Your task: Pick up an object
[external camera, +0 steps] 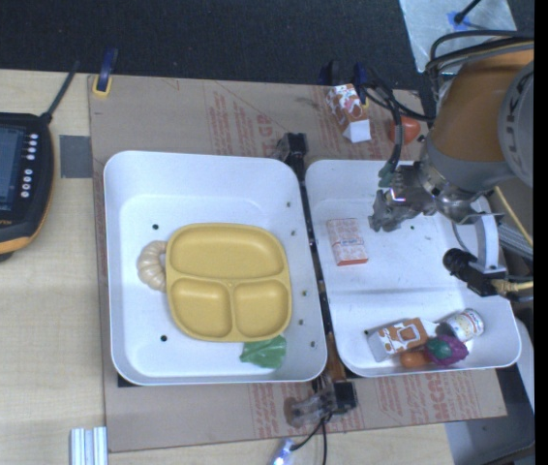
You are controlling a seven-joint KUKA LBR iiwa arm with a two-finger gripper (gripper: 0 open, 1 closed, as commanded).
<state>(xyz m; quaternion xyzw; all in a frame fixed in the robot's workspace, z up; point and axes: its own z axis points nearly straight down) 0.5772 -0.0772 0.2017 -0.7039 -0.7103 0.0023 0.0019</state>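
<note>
I see a small flat red-and-white packet [348, 241] lying face-up in the right white bin [351, 327] — upper-left area, near the bin's left wall.

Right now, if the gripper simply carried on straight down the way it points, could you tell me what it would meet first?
Probably the bare floor of the right bin, just right of the small red-and-white packet; the gripper hangs beside it, though depth is unclear.

Both bins, the left bin [129, 260] and the right bin [390, 269], look like smooth white plastic with a soft sheen. The yellow divided tray [228, 279] at centre left is matt plastic. Beneath them lies a brown cardboard sheet [197, 114], dull and printed (red lettering, faded), on a pale wood-grain table [32, 356]. The small packet [348, 241] right of centre looks like printed paper. The pincer [390, 211] is dark metal, slightly glossy.
</note>
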